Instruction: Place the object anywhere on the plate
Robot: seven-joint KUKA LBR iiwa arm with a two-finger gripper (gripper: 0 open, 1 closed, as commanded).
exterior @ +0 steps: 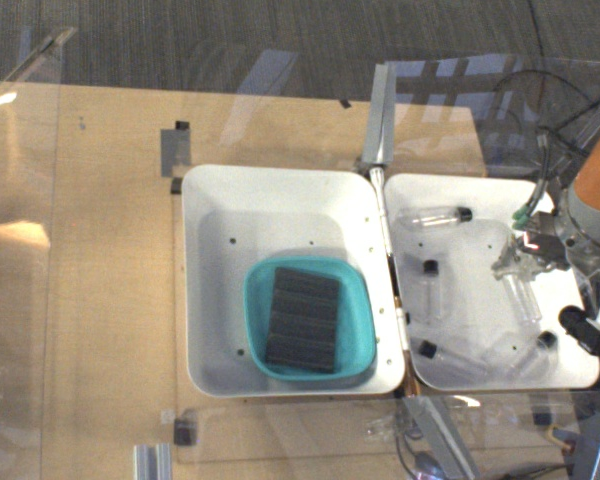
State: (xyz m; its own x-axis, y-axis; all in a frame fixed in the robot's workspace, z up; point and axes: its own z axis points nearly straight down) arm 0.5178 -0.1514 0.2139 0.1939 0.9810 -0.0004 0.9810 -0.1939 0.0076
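Dark ridged block (303,319) lying on teal plate (358,313) in left bin (205,268), well apart from the end effector (520,258) over right bin (480,190) among clear vials (438,218); grip state unclear.

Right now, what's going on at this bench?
A KUKA arm reaches in over the right bin, with its gripper low among several clear tubes with black caps. I can't tell if it has hold of one. In the left bin sits a teal plate with a dark ridged block lying on it.
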